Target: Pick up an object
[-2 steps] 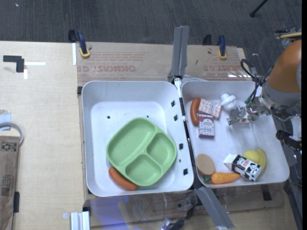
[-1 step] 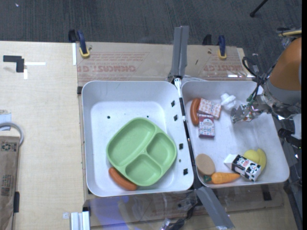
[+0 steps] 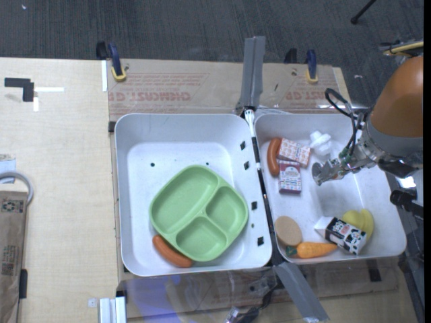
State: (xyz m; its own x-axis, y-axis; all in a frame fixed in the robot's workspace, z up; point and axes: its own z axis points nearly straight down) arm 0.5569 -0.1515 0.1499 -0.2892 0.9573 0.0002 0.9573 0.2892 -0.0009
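Observation:
My gripper hangs over the middle of the right bin, reaching in from the right. Just left of it lie two small red-and-white cartons and a red sausage. A white plastic piece sits above the gripper. Along the bin's front lie a tan cookie, an orange carrot, a black-and-white milk carton and a yellow banana. I see nothing between the fingers.
The left bin holds a green divided plate with an orange carrot at its front edge. A grey divider bar runs between the bins. Clamps hold cardboard at the back.

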